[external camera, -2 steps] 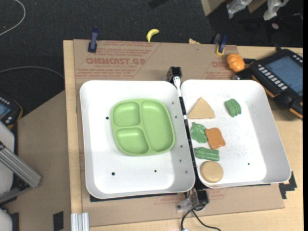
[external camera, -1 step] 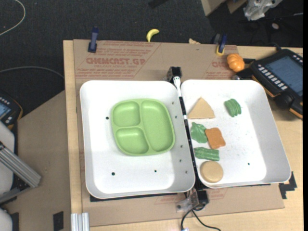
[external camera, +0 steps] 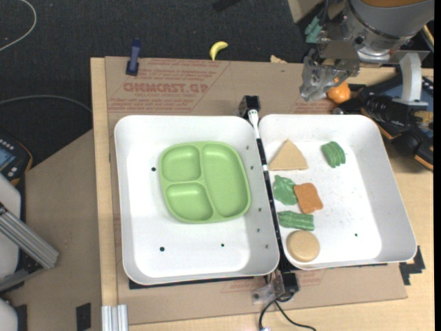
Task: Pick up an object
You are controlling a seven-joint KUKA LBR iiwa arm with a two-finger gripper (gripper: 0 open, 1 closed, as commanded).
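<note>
The right bin [external camera: 375, 205] holds several toy foods: a tan wedge [external camera: 288, 156], a green ridged piece [external camera: 333, 154], a green leafy piece [external camera: 284, 189], an orange slab [external camera: 308, 198], a green pod [external camera: 296, 220] and a round tan biscuit [external camera: 303, 246]. My gripper [external camera: 318, 83] hangs high over the bench, beyond the far edge of the right bin and well apart from all of these. A small orange thing [external camera: 339, 92] shows right beside it; I cannot tell whether they touch.
A green divided plate [external camera: 204, 181] lies in the left bin [external camera: 138, 240]. A black clip [external camera: 249, 105] sits where the bins meet at the back. A yellow banana [external camera: 218, 49] and a blue item [external camera: 134, 56] lie past the cardboard's far edge. Cables and gear crowd the right side.
</note>
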